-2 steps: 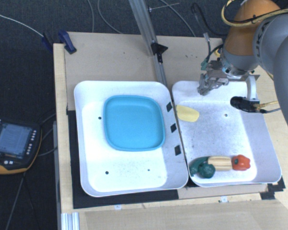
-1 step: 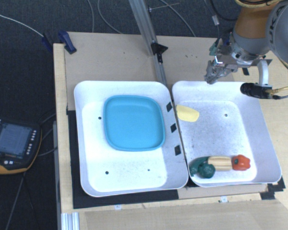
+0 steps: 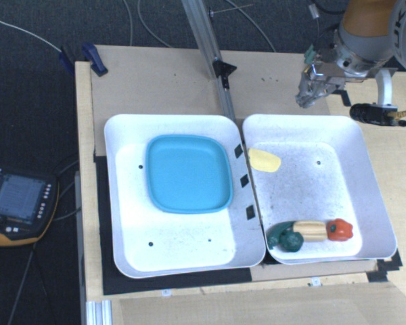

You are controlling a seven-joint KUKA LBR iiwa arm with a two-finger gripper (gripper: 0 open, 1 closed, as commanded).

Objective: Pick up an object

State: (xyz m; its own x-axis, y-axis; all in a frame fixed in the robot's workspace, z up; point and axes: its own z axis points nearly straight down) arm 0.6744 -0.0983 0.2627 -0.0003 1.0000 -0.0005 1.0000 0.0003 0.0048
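My gripper (image 3: 309,95) hangs above the bench just beyond the far rim of the right bin (image 3: 365,175), with nothing visible between its fingers. In that bin a yellow piece (image 3: 264,160) lies near the left wall. Along the near wall sit a dark green object (image 3: 285,239), a tan cylinder (image 3: 310,231) and a red object (image 3: 339,229), touching in a row. The gripper is well apart from all of them.
The left bin (image 3: 125,235) holds a blue square plate (image 3: 189,173). A metal pole (image 3: 201,26) slants up from the bench behind the bins. Black clips (image 3: 243,180) sit on the rim between the bins. A handheld pendant (image 3: 17,205) lies on the floor at left.
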